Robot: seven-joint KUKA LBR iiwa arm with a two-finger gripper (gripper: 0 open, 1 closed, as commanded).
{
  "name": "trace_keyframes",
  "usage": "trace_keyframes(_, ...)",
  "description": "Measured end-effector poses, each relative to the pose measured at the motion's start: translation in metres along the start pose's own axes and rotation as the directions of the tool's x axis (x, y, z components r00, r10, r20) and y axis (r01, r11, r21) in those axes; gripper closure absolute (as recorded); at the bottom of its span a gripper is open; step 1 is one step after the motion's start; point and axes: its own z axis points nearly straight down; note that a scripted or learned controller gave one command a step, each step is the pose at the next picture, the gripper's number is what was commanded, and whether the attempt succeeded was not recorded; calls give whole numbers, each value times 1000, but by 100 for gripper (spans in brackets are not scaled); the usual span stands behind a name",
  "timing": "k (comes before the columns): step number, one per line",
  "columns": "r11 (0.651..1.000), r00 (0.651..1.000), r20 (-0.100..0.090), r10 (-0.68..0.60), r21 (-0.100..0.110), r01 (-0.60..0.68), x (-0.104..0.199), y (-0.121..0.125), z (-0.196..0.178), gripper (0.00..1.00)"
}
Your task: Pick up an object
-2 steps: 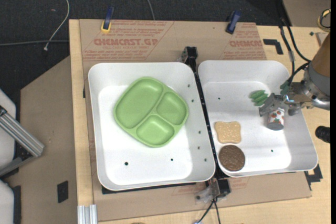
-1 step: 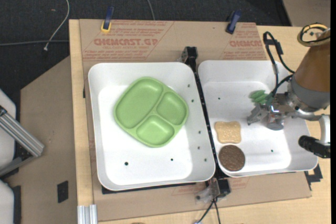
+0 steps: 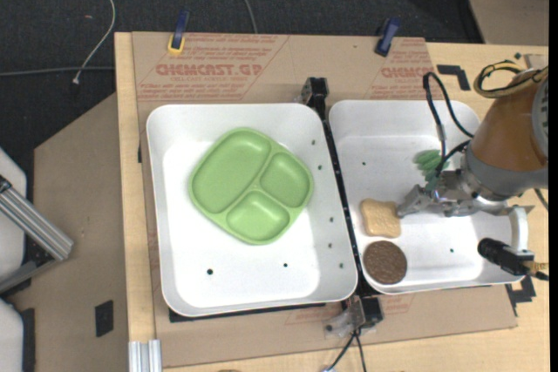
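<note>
Nearest me, a round brown cookie sits at the near left corner of the right bin. My pincer hangs low over that bin's middle, reaching in from the right on the grey arm; I cannot tell how far it is open or whether it has hold of anything. Just left of it lies a tan cracker, beside the cookie. A small green piece rests just beyond the pincer. Further left, the left bin holds a green divided plate. Both bins sit on the cardboard-covered surface.
</note>
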Motion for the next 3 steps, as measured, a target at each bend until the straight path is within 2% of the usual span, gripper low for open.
trace_keyframes(1, 1000, 1000, 1, 0, -4, 0, 0, 1, -13, 100)
trace_keyframes(2, 1000, 1000, 3, -3, -7, 3, 5, 0, -57, 100)
trace_keyframes(3, 1000, 1000, 3, -4, -10, 4, 6, 1, -122, 100)
